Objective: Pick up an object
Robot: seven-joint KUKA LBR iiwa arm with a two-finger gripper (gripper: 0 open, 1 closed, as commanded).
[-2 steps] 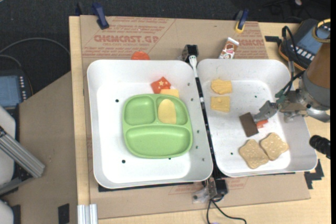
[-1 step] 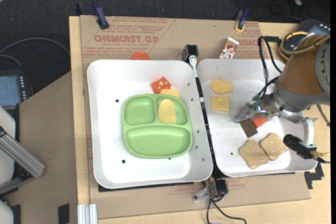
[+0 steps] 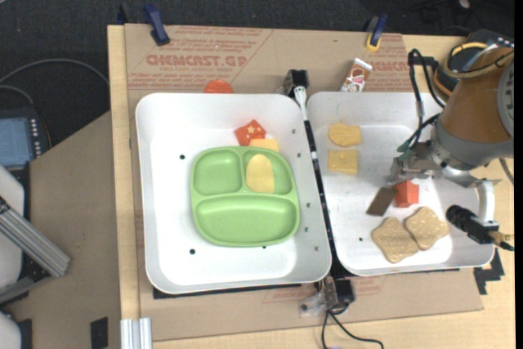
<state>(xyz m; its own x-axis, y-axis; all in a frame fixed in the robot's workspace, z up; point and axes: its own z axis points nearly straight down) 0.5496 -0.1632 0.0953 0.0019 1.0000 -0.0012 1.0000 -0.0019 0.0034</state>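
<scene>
A green divided plate [image 3: 243,196] was seen lying in the middle of the left bin [image 3: 163,257], with a pale yellow piece [image 3: 260,173] resting in its far right compartment. Just beyond the plate's far rim a red block with a star [image 3: 251,131] was found touching a small yellow block [image 3: 264,145]. A small carton [image 3: 356,76] lay outside the bins, on the cardboard at the far side. In the right bin [image 3: 351,253] two yellow pieces [image 3: 344,135] [image 3: 343,163] were placed one behind the other near the dividing edge, well apart from the arm's working spot. Toward the near edge two tan crackers [image 3: 391,238] [image 3: 426,226] lay touching, side by side. The gripper [image 3: 405,176] was positioned low over the right bin, directly above a small red block [image 3: 406,194], which was judged to be the object chosen for picking, since the tool was lined up on it. Whether the block was actually clasped could not be told, as the gripper's lower end was hidden by its own body and shadow. The block appeared to rest on the bin floor just beyond the crackers.
</scene>
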